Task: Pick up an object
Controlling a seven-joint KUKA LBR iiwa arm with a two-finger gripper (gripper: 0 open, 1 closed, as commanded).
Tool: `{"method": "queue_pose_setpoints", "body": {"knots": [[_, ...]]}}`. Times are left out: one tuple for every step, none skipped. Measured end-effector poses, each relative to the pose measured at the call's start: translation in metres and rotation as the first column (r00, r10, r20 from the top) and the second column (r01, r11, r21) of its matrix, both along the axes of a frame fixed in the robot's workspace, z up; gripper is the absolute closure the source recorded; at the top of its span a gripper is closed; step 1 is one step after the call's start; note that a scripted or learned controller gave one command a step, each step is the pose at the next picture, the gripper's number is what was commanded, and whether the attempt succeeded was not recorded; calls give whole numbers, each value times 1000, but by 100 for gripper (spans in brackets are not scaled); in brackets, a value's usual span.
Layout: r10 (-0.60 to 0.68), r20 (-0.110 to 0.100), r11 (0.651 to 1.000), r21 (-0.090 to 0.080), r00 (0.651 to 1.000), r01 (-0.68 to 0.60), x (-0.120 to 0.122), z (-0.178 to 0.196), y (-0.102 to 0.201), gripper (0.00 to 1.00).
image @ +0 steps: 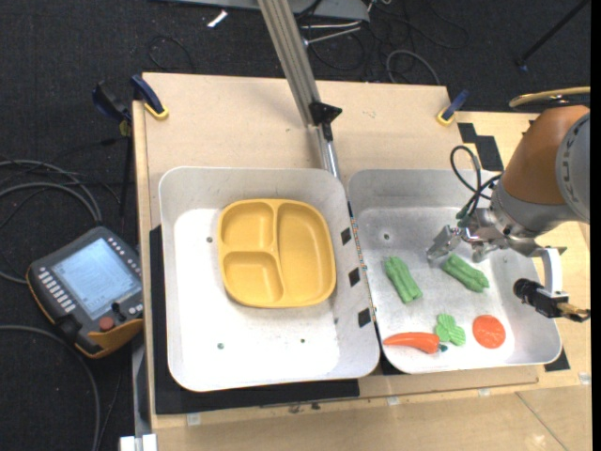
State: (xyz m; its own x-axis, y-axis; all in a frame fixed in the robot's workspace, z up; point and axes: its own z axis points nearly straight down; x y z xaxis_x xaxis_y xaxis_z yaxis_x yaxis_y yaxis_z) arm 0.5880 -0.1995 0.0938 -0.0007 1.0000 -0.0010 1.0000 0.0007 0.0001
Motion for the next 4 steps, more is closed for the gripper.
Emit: {"method": "queue_pose_setpoints", "body": {"knots": [[0, 2, 1000, 0, 1000, 0, 1, 12, 0, 100], [2, 6, 1000, -1, 1000, -2, -1, 75, 2, 100], [3, 8, 1000, -2, 1000, -3, 10, 134, 0, 100], [3, 6, 1000, -1, 1000, -3, 11, 169, 0, 100]]}}
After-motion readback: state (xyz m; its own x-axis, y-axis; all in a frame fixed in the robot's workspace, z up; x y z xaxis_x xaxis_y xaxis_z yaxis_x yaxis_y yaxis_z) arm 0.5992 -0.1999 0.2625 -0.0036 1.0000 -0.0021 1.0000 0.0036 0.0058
